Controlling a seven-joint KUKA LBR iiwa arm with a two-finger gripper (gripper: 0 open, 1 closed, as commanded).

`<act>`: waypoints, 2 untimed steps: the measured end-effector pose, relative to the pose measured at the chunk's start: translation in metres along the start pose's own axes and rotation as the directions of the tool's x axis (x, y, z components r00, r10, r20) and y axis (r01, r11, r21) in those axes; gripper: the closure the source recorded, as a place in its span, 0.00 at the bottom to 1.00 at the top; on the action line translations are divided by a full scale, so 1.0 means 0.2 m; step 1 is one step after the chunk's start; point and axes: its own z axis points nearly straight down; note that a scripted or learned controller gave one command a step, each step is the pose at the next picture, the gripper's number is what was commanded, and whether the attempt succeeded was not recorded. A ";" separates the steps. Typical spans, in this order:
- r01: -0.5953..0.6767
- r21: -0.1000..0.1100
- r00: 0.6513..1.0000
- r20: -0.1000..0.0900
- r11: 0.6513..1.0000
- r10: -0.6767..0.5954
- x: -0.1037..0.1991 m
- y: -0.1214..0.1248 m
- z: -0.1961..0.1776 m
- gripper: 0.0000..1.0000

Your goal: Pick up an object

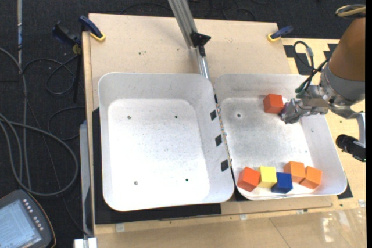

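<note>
Trouble looms in the right bin (325,142), where the hand (289,113) sits low just right of a lone orange cube (273,103) at the far side; whether it is spread or pressed together cannot be told. Coming in off-centre, it could nudge the cube leftward instead of gripping it. Five more cubes (281,176) cluster at the near rim.

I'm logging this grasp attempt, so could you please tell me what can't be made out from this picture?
- Gripper: in the camera view, too small and dark to tell how its fingers stand, or whether it touches the red-orange block beside it.
- Arm: cut off by the right edge.
- Blue block: partly hidden by the yellow block and the right bin rim.
</note>
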 end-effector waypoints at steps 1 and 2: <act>0.001 0.003 1.000 -0.001 1.000 -0.001 0.00 0.01 -0.07 1.00; 0.006 0.007 1.000 -0.004 1.000 -0.006 0.25 0.00 -0.03 1.00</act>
